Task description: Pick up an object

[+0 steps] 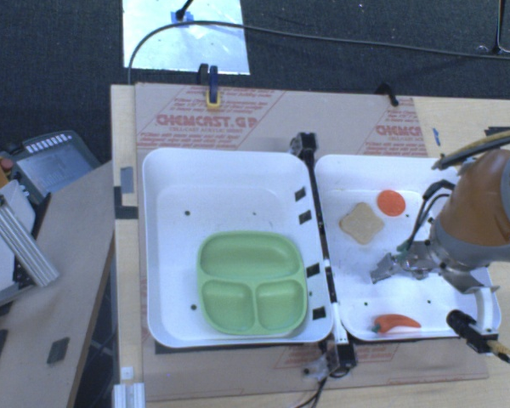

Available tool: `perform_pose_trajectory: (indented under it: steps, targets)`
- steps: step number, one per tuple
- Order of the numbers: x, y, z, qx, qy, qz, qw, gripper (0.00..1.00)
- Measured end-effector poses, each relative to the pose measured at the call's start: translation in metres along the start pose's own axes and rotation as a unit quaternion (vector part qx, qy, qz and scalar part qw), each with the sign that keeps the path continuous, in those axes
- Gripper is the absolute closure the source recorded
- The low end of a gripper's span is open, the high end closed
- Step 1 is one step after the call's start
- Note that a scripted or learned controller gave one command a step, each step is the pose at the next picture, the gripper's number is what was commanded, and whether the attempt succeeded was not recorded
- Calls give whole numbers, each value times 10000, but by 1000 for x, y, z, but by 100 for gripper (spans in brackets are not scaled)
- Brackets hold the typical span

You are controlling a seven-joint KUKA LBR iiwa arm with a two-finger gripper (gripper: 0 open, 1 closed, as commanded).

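**Gripper low over right bin, nothing held**

Gripper (389,268) hanging mid-bin, fingers apart on bare floor. Beige square (361,223) and orange disc (391,202) just beyond, on the far side; red pepper (397,322) by the near wall. Likely risk: closing between targets, gripping nothing.

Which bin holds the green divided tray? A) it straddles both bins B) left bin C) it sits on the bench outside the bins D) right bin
B: the green divided tray lies flat in the left bin, toward its near right corner, while the right bin holds the tan square piece, the orange round piece and the red pepper-like piece.
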State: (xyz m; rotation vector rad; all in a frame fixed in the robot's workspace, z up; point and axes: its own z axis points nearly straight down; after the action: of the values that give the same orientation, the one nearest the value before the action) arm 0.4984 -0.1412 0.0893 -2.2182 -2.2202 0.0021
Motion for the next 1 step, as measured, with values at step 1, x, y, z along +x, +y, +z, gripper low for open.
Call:
perform_pose_trajectory:
  steps: [1]
  targets:
    - [0,2,-13,-26,-8,-5,10000,100]
